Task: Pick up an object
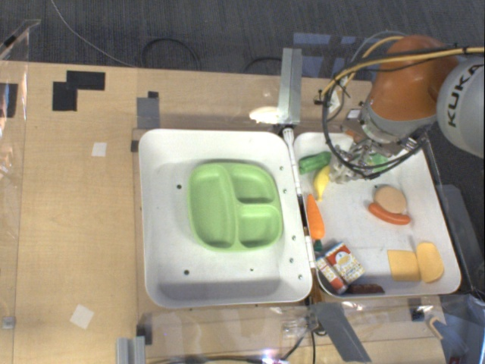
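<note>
The right bin (436, 275) holds several toy foods: a green piece (313, 161) at the back left, a yellow banana-like piece (322, 181) beside it, an orange carrot (314, 218) along the left wall, a tan round piece on a red sausage (390, 205), a small printed box (341, 265) and two yellow cheese-like blocks (416, 263) at the front. My gripper (350, 164) hangs low over the bin's back left, just right of the green and yellow pieces, under the orange wrist band (405, 82).
The left bin (163, 279) carries a green divided tray (234, 205). A metal post (289, 89) stands between the bins at the back. Cables loop around the wrist. The bench stretches bare to the left.
</note>
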